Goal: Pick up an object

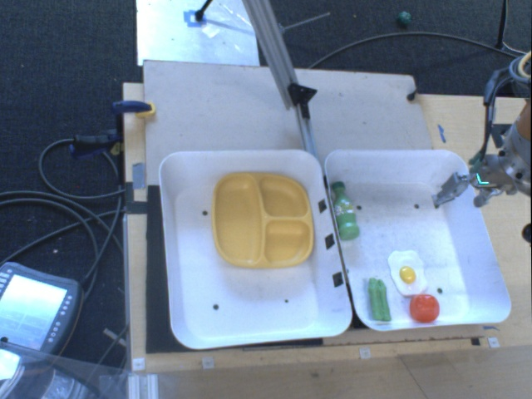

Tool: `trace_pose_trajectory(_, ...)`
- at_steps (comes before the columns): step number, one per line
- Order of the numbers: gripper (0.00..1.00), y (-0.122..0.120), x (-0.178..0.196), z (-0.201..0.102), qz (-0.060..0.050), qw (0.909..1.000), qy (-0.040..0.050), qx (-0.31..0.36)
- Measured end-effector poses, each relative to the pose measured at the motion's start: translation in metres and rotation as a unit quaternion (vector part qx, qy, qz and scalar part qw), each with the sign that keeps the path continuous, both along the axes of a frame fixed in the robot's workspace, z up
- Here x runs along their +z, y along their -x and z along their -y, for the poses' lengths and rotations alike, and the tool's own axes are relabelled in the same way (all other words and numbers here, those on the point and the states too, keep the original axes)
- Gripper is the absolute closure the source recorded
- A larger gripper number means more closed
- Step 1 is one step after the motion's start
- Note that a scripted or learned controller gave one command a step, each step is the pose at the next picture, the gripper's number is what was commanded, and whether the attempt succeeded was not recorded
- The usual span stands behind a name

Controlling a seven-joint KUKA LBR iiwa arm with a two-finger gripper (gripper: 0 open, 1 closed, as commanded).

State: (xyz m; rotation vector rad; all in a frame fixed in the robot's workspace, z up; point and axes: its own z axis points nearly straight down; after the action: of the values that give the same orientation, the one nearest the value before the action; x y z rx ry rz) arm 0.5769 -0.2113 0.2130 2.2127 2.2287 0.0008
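At the far left, dark carpet point(50, 73) covers the floor, crossed by loops of black cable point(58, 198). A handheld control pendant point(33, 302) with a lit screen lies at the lower left corner. A blue-and-yellow clamp point(135, 108) grips the left edge of the pale wooden bench point(432, 372), and a light grey board point(224, 106) lies across the bench behind the bins. Beyond it, a second pale sheet point(179, 23) rests on the carpet, where a slanted metal pole point(270, 40) runs down to the gap between the bins.

The left white bin point(191, 306) holds a yellow divided tray point(263, 219), lying flat near its middle. The right white bin point(474, 256) holds four items: a green bottle point(343, 212) lying against its left wall, a green pod-like vegetable point(379, 299) near the front edge, a toy fried egg point(406, 273) just beside it, and a red tomato point(425, 307) in front of the egg, near the front wall.

At the right edge the arm comes in, and its gripper point(453, 189) hangs over the right bin's back right part, well apart from all four items. Nothing is between the fingers; they look close together, though at this size and angle the gap is hard to judge.
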Motion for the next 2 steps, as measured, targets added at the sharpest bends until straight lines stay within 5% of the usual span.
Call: trace_pose_trajectory(2, 0.0, -0.001, -0.104, -0.001, -0.002, 1.0, -0.0004, -0.003)
